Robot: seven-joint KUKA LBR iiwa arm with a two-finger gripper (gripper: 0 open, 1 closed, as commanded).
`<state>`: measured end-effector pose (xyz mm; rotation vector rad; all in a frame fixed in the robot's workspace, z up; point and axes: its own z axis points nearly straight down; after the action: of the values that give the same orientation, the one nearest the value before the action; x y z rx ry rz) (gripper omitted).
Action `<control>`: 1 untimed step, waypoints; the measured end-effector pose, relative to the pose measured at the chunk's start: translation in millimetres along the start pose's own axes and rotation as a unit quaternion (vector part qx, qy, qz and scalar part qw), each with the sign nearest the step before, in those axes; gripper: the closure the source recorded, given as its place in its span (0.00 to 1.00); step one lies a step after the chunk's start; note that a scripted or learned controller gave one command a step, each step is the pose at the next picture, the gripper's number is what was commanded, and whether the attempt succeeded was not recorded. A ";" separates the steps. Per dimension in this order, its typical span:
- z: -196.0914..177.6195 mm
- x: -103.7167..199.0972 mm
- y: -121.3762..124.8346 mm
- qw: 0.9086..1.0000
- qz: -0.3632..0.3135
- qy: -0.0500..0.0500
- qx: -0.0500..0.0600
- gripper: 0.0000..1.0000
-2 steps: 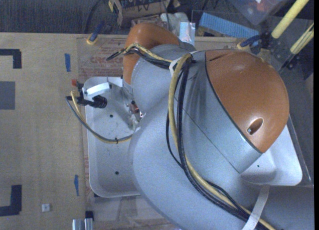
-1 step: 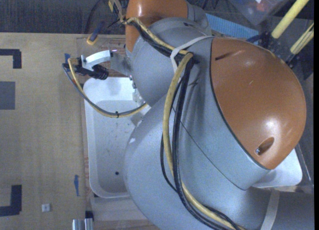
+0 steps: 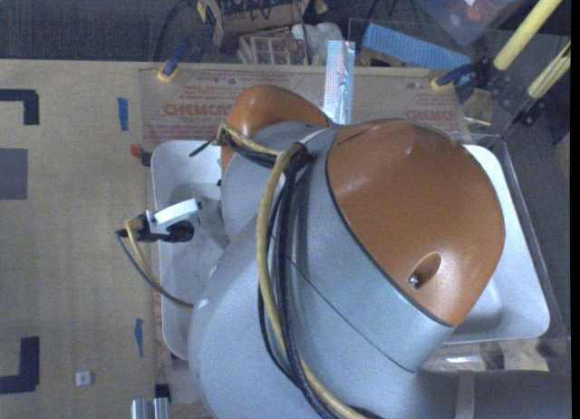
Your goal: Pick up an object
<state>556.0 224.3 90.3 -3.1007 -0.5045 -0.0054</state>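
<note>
Arm [image 3: 362, 263]: grey-orange bulk spans both bins, reaching toward left bin [image 3: 168, 168], likely descending for pick. Gripper: hidden beneath arm, state cannot tell. Pick object: none discernible, bin contents masked by arm. Table [image 3: 63, 254]: tan, black corner marks, blue tape.

White bin [image 3: 172, 299], left rim bare, contents hidden beneath the grey-and-orange arm [image 3: 362, 263]

Plywood bench [image 3: 72, 227] with blue tape marks [image 3: 122, 113]; cluttered dark floor [image 3: 91, 9] behind.
</note>
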 end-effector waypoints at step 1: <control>-92.2 -66.1 -23.0 0.964 -0.265 -0.004 0.002 1.00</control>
<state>485.8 225.2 182.3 -2.8544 -1.3087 0.0087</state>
